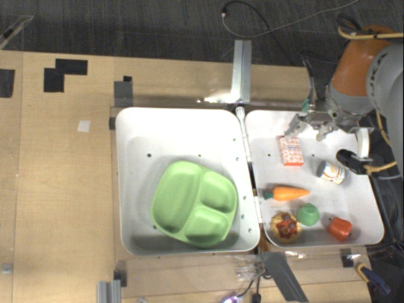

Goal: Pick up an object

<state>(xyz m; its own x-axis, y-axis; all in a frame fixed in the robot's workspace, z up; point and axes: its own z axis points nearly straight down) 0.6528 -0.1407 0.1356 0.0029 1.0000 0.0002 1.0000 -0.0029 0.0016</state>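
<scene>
- We see a pale wooden bench (57, 188) with black marks at far left.
- Beyond it lies dark grey carpet (126, 11), crossed by a black cable (265, 8).

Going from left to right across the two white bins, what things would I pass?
Green divided plate → pink carton → green ball → white can lying on its side → red-orange toy vegetable.

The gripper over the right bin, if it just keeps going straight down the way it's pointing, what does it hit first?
Probably bare bin floor. The gripper hangs over the right bin's back part, with the small red-and-white carton just in front and left of it; depth is hard to judge, so it might clip the carton.
</scene>
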